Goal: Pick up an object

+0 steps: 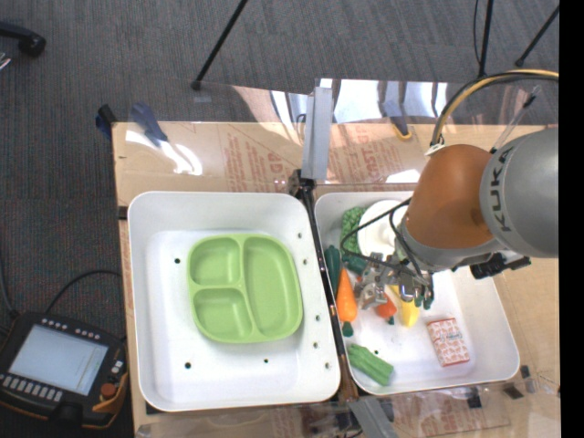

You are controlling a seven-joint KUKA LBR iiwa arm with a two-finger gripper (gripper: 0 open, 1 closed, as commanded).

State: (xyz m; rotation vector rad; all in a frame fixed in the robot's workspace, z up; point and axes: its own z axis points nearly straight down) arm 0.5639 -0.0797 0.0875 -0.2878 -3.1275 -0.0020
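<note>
Landmark: right bin [497, 331], white and shallow, beside the left bin [151, 245] that bears a green divided plate [245, 287].
Gripper [392, 286]: low over the middle of the right bin, among small toys; whether clenched or released, cannot tell.
Carrot [347, 301]: orange, against the right bin's left wall, just left of the gripper.
Handling: likely light, stiff, smooth plastic, apt to slip; best pinched across the thick middle.
Neighbours: green piece [370, 362] near the bin's front edge; small red-and-white box [448, 341] toward the right.
</note>
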